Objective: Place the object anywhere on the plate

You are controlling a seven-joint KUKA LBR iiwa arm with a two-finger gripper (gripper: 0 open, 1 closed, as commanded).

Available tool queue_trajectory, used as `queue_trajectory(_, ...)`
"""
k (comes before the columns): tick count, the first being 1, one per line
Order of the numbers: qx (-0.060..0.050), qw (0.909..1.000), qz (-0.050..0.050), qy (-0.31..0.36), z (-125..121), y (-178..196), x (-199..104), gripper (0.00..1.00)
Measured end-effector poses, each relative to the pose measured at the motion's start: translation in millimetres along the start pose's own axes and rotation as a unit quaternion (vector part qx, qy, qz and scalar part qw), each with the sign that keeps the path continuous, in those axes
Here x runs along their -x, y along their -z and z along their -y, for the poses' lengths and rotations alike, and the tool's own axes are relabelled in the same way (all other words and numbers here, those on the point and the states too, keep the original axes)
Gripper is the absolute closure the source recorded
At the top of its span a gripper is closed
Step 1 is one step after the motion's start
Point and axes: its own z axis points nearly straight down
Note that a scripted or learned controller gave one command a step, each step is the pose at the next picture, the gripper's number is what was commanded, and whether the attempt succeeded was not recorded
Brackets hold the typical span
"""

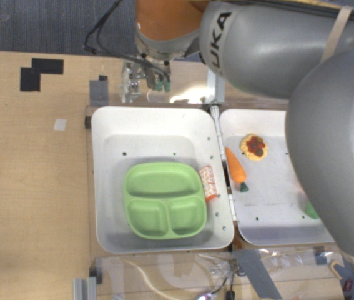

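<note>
Pale wooden bench (33,186) lies under two shallow white bins, and your grey arm (301,55) blocks much of the right bin (270,220), leaving a green scrap (311,211) half hidden. Your gripper (144,83) hangs above the left bin's (105,167) far rim; whether it's spread you cannot tell. You see the orange toy carrot (235,167) in the right bin, the green three-compartment plate (164,200) in the left.

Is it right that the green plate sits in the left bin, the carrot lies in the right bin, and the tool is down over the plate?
Not quite. The camera view shows the tool up beyond the far edge of the left bin, over the bench rather than over the green plate. The rest holds: the plate sits in the left bin and the carrot lies in the right bin.
</note>
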Motion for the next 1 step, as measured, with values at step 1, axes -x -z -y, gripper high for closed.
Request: queue_trajectory(1,0.002,1.0,0.006,0.0,-0.9,14.3,3.0,1.0)
